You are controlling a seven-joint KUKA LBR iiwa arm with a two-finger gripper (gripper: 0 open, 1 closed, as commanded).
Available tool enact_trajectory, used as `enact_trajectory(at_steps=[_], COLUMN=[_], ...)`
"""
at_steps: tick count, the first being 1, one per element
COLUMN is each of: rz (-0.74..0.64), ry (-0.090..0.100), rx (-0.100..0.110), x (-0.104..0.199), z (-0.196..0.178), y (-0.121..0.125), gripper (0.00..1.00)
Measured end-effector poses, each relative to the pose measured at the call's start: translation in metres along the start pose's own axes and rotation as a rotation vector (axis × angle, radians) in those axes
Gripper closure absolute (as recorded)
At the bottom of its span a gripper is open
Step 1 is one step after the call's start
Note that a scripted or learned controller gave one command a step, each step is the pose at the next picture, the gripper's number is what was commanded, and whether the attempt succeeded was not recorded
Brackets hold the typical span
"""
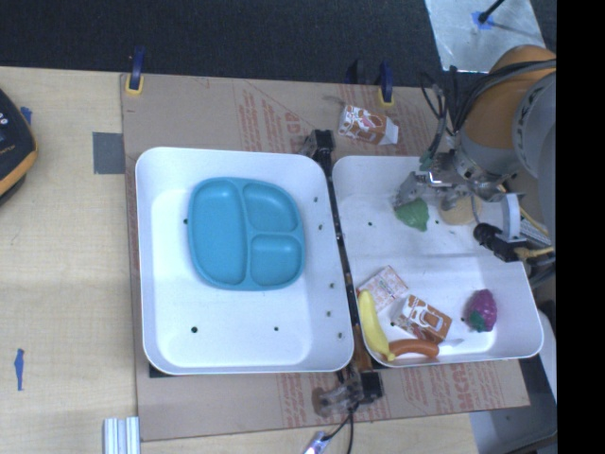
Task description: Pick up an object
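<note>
The right bin's (444, 253) middle floor lies open. Near its front wall crowd a banana (371, 324), packets (406, 305) and a purple fruit (481, 310).

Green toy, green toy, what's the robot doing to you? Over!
Tool low in right bin, right over green toy. Grip unconfirmed. Tan object close beside.

Claw (413, 195) over green object (413, 217) in right bin (510, 346); blue plate (248, 234) in left bin (161, 253).
</note>
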State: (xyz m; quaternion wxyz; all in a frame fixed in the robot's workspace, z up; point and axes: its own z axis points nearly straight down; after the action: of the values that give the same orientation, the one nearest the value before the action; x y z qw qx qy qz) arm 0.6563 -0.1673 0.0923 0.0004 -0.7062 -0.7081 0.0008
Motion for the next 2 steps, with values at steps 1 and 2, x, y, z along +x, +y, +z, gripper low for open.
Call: enact_trajectory(at_steps=[1, 2], rz=[-0.002, -0.002], ry=[-0.001, -0.001], rx=[0.0, 0.001], x=[-0.0004, -0.0004], z=[-0.0108, -0.0106], y=[0.0004, 0.0003], gripper=[1.0, 0.0])
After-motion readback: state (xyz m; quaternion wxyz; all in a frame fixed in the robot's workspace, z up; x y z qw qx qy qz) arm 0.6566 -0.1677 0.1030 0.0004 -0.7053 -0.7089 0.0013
